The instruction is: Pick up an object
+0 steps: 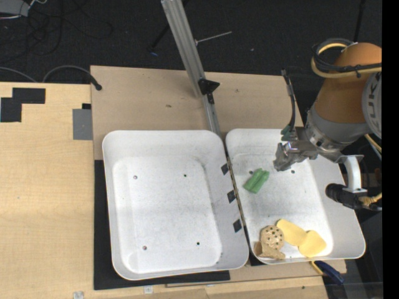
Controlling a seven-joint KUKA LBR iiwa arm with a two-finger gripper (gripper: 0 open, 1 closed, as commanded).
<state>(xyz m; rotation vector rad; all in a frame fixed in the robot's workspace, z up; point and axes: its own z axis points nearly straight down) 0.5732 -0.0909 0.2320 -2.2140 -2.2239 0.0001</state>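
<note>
bench: tan board on a dark floor, two shallow white bins side by side, a metal rail slanting up at the far edge
left bin (118, 167): white floor, a few small dark dots on it
right bin (349, 242): holds the objects; arm reaches in from the right
arm: grey with an orange band above the wrist, wrist over the far right part of the right bin
gripper (284, 159): hangs over the far middle of the right bin, just right of and beyond the green block; no object seen between the fingers
fingers: blurred and small, cannot tell how far apart they are
green block (256, 180): lies tilted on the bin floor near the divider, close to the gripper, apart from the other things
yellow piece (300, 237): near right part of the bin, flat, soft-looking
tan perforated thing (272, 240): touching or just beside the yellow piece, near edge
step, my read: lining up on a target, green block closest
how to do it well: shift left and nearer until centred over the block, turn the fingers across its narrow side, descend straight, close only once level with it; keep off the divider wall
hard to see: fingertips, height of the gripper above the bin floor, contact if any; exact shape of the tan thing; arm cut off at the right
</note>
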